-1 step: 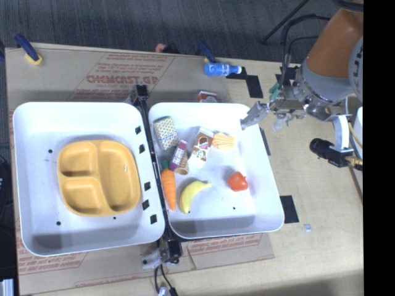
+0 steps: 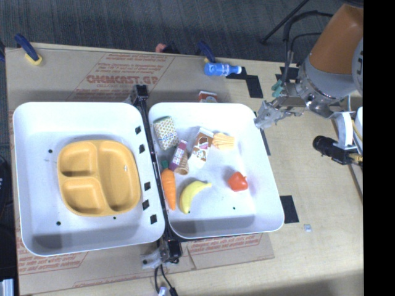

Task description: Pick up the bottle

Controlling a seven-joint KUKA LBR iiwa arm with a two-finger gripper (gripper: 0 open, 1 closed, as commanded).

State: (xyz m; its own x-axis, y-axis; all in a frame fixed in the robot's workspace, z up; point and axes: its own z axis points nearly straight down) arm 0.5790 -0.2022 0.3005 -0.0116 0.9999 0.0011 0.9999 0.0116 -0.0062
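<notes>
Seen from above at a slant, the right-hand bin is my landmark. My claw hangs at that bin's upper right corner, just over its rim, carrying nothing; I cannot tell how its jaws stand. The bottle, a small purple-labelled one, lies tilted in the bin's left half, just above the carrot and beside a patterned carton. A banana lies below it. I judge the bottle light, stiff plastic and probably slippery, so I should close across its middle, though the view is too coarse to be sure.
</notes>
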